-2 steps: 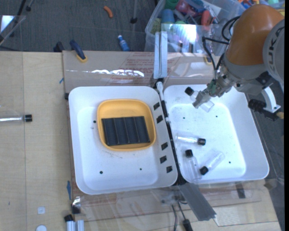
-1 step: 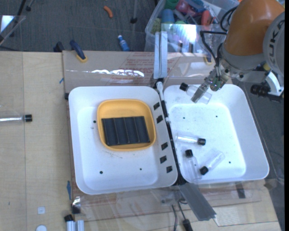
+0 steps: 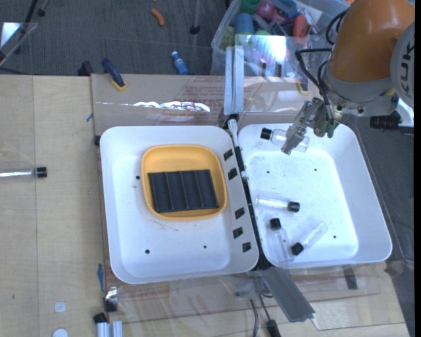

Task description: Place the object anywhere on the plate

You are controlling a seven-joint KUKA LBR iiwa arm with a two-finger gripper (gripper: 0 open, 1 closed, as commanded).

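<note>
A yellow plate (image 3: 150, 162) lies in the left bin (image 3: 122, 224) with a black ridged block (image 3: 183, 190) on it. In the right bin (image 3: 355, 197) are several clear vials with black caps. One vial (image 3: 272, 136) lies at the bin's back left corner. My gripper (image 3: 291, 143) hangs slanted at that vial's right end, touching or just above it. Whether the vial sits inside the gripper cannot be made out. Another vial (image 3: 279, 205) lies mid-bin. Two more vials (image 3: 308, 237) rest near the front.
A grey divider with black clips (image 3: 237, 197) runs between the two bins. Tools and a vial (image 3: 26, 173) lie on the wooden bench to the left. A box of clutter (image 3: 270, 20) stands behind the bins.
</note>
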